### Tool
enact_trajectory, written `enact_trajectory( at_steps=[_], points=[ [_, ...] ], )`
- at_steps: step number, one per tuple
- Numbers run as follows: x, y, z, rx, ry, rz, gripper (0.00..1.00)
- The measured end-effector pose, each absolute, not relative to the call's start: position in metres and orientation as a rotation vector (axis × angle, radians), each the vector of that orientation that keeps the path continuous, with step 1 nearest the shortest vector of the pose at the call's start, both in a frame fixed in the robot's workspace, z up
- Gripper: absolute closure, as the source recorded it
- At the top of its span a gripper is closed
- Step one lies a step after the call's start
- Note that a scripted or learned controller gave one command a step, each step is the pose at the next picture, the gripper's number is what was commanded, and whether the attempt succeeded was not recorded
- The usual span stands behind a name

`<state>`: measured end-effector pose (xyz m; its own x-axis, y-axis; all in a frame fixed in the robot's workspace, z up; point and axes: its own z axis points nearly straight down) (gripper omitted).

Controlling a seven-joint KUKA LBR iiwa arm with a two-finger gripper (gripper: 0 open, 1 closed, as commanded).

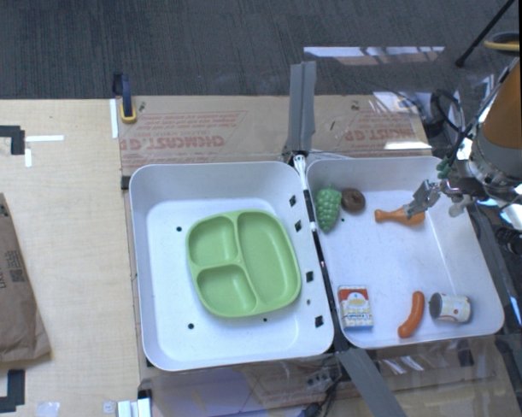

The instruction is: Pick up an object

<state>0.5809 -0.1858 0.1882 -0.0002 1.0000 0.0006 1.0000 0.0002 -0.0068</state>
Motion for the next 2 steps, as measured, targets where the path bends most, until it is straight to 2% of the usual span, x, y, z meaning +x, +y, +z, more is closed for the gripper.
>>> enact_trajectory(
  at_steps=[1,2],
  points=[
    [0.613,-0.200,0.142,-2.267,-2.169,0.006,0.00],
    [0.613,-0.207,0.089,-2.156,-2.279,0.004,0.00]
  ],
)
